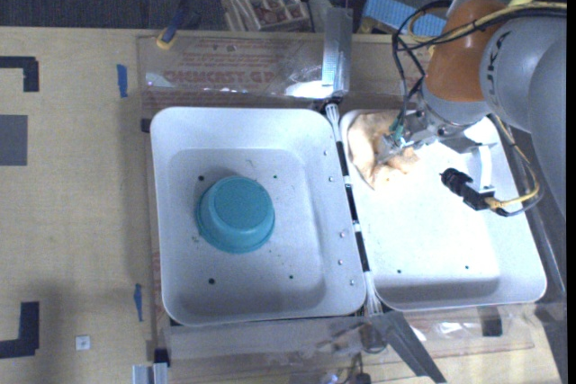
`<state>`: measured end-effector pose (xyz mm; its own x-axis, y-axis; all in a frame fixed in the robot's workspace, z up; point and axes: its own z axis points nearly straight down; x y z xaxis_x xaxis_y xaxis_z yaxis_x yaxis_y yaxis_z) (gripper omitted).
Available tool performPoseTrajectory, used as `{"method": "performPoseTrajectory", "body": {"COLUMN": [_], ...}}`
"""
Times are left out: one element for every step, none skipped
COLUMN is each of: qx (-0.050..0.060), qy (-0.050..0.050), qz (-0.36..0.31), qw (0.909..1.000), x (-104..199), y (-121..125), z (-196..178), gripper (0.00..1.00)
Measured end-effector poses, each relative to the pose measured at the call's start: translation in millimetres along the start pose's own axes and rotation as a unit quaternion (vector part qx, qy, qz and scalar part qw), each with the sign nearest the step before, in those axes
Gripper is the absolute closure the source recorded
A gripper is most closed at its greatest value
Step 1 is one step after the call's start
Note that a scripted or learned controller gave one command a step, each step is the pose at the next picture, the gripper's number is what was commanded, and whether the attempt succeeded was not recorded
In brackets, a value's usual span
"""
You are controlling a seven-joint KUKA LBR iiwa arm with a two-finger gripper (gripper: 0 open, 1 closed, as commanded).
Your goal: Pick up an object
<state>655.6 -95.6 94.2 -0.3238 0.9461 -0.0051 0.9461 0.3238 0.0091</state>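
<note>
A teal bowl (236, 212) lies upside down near the middle of the left bin (180, 139). A soft tan, cream-coloured object (367, 148) sits in the far left corner of the right bin (450, 256). My gripper (397, 145) is down at that object's right side, touching or just over it, and hides part of it. The grey arm with its orange band (463, 58) reaches in from the upper right.
A black connector on a yellow cable (465, 189) hangs from the arm over the right bin's right half. The rim between the two bins (349, 202) runs just left of the gripper. Boxes and clutter stand behind the bins.
</note>
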Motion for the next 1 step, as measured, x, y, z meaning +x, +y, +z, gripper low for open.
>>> {"method": "performPoseTrajectory", "body": {"qx": [0.000], "qy": [0.000], "qz": [0.000], "qw": [1.0000], "x": [0.0], "y": [0.0], "z": [0.0], "gripper": [0.00]}}
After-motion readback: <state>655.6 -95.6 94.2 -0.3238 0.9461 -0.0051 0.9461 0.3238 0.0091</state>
